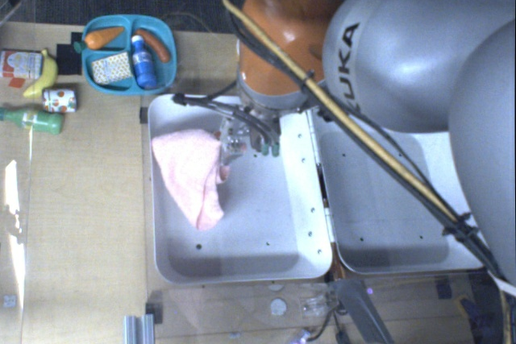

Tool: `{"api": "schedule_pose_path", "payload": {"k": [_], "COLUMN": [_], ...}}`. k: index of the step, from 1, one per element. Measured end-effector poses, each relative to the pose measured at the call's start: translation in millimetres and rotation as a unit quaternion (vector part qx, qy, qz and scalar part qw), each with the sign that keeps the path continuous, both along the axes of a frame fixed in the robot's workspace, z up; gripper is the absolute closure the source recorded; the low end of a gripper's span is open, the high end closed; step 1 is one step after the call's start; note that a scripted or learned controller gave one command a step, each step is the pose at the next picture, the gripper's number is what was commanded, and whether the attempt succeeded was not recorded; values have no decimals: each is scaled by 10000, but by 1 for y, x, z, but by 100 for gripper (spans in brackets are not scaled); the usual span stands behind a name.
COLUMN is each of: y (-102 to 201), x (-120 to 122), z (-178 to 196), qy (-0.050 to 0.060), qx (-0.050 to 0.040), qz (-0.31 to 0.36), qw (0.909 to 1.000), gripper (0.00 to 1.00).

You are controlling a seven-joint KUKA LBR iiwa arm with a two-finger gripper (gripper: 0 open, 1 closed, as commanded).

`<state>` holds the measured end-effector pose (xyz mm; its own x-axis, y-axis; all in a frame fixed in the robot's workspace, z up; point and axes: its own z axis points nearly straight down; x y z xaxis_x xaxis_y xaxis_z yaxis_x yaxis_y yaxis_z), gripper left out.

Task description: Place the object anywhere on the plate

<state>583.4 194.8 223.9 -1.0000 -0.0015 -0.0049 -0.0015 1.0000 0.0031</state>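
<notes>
While the gripper [242,142] hovers, the pink cloth [189,173] lies just beside it

The arm [403,52] runs off the top and right edges and covers most of the right bin [387,254], whose far right part is cut off. Just beside the pink cloth [189,173], the gripper [242,142] is too blurred and small to read. Far left of the cloth, a carton [18,64] is clipped by the left edge.
</notes>
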Motion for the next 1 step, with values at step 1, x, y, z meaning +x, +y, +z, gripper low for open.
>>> {"api": "schedule_pose_path", "payload": {"k": [1], "y": [0], "x": [0], "z": [0], "qy": [-2], "qx": [1], "qz": [-2], "qw": [10000], "gripper": [0]}}
